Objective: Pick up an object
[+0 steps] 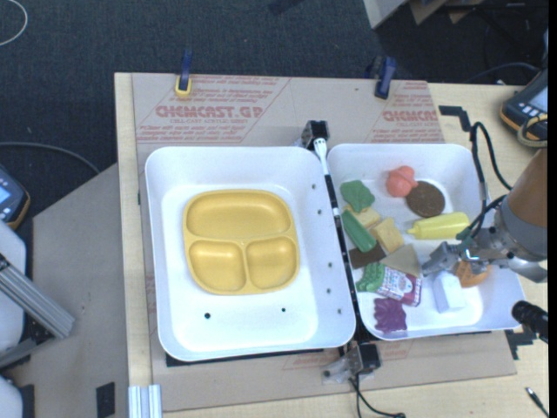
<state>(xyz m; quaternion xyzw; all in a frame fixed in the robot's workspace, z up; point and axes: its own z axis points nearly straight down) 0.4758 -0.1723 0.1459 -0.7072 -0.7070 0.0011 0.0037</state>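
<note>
The right bin (461, 159) holds several toy foods: a pink-red ball (400, 179), a brown disc (426, 199), a yellow banana-like piece (439, 225), green pieces (356, 194), a yellow block (388, 233), a tan wedge (403, 259) and a purple bunch (390, 314). My gripper (450, 258) hangs low over this bin's right side, just below the yellow piece. An orange piece (471, 274) and a pale grey-blue piece (442, 295) lie right under and beside it. The grey arm (526, 220) comes in from the right and hides part of the bin there.
A yellow divided plate (239, 240) lies in the left bin (165, 233). A green packet (372, 277) and a pink-white packet (401, 284) lie near the right bin's front. The rim (335, 233) between the bins carries black clips. Cables run along the bench's right edge.
</note>
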